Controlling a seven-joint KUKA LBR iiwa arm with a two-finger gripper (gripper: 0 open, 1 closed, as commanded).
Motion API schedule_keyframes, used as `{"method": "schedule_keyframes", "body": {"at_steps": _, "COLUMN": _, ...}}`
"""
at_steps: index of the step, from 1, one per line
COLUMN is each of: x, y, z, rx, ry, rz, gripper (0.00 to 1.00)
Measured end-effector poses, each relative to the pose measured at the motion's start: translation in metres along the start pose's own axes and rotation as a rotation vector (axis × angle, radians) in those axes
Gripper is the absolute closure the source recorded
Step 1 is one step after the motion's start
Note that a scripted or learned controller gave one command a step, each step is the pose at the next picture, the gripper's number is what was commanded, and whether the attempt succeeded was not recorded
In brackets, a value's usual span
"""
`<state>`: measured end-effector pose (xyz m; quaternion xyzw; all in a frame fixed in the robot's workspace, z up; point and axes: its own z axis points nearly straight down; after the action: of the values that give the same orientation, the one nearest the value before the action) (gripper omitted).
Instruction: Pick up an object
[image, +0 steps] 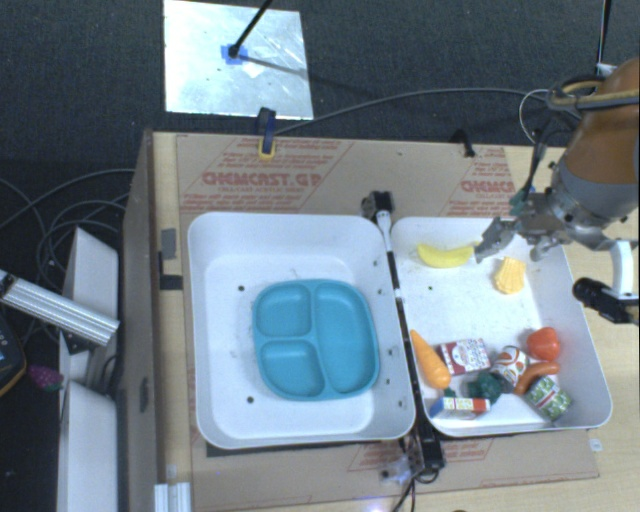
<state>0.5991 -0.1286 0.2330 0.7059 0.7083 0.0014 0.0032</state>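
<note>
The gripper (510, 238) hangs over the far edge of the right bin (592, 372), its fingers spread apart and grasping nothing. Just beside them lie a yellow banana (445, 256) and a pale yellow corn piece (509, 275) — neither sits between the fingers. Along the bin's near edge crowd an orange carrot (431, 361), a red-and-white carton (465, 355), a tomato (543, 343), a green can (549, 399) and a few small items too jumbled to tell apart. The left bin (225, 270) holds a blue divided tray (316, 337) on the desk (300, 175).
</note>
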Motion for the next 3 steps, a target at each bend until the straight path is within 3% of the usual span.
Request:
{"method": "schedule_keyframes", "body": {"at_steps": 1, "x": -0.049, "y": -0.001, "z": 0.052, "rx": 0.006, "ry": 0.001, "rz": 0.003, "gripper": 0.00}}
{"method": "schedule_keyframes", "body": {"at_steps": 2, "x": -0.078, "y": 0.001, "z": 0.103, "rx": 0.006, "ry": 0.001, "rz": 0.002, "gripper": 0.00}}
{"method": "schedule_keyframes", "body": {"at_steps": 3, "x": -0.077, "y": 0.009, "z": 0.141, "rx": 0.005, "ry": 0.002, "rz": -0.001, "gripper": 0.00}}
